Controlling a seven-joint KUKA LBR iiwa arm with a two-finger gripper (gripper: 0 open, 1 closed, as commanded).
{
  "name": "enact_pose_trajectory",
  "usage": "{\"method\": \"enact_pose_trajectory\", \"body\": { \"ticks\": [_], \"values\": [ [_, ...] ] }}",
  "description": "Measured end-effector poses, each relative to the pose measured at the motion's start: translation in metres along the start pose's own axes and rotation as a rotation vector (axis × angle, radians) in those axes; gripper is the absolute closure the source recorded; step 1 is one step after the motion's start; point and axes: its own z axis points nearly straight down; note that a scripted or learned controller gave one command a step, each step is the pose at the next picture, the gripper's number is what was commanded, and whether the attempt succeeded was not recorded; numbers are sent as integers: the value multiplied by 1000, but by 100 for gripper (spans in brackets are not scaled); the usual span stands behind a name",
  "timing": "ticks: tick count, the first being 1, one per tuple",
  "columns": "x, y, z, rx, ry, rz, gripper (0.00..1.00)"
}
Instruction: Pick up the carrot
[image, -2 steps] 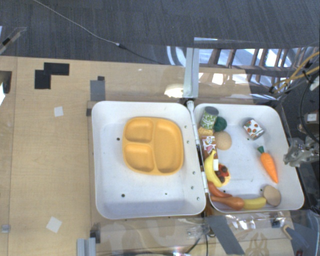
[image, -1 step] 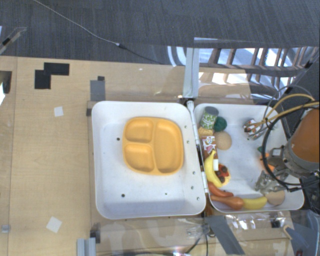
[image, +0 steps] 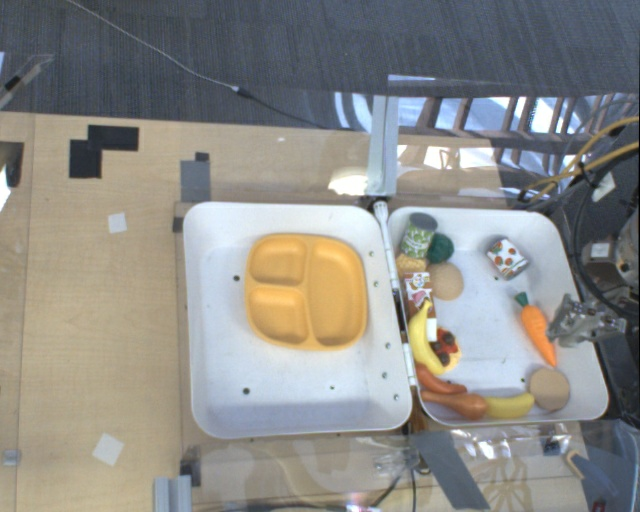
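Bench (image: 90, 330) of pale wood, bearing two white bins side by side. Gripper (image: 585, 322) at right rim of right bin (image: 580, 262); finger state not discernible. Carrot (image: 537, 331) just left of gripper, lying near the rim, not visibly held. Further left: bananas (image: 430, 345), sausages (image: 452, 395). Left bin (image: 215, 400), well left, holding a yellow divided plate (image: 305, 290).

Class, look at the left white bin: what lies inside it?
Inside the left shallow white bin lies one yellow-orange plastic plate with three compartments. Small dark holes dot the bin's floor. The floor beneath the plate is covered, so nothing can be seen there.
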Motion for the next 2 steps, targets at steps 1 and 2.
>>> {"method": "enact_pose_trajectory", "body": {
  "ticks": [1,2],
  "values": [
    [21,-2,161,-9,0,-191,100],
    [22,-5,15,-2,0,-284,100]
  ]
}}
